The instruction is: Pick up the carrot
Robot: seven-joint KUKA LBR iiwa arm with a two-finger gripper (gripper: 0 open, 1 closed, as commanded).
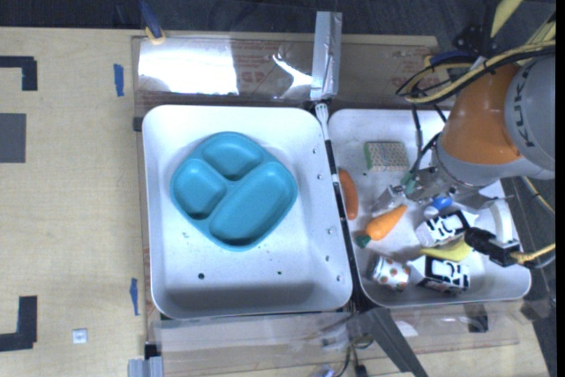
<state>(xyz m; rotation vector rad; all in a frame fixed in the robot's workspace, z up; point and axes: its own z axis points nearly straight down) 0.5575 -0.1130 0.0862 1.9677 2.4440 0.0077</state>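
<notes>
A pale wooden bench (62,216) bears two white bins. The left bin (177,278) holds a blue divided plate (233,187). In the right bin (512,282) the carrot (387,223) lies among clutter, unlifted, with the gripper (422,190) just beside its upper end. Its grip cannot be told, so grasp and lift remain.

Wooden bench (62,190) (blue tape marks) under two white bins (168,278) side by side
</notes>
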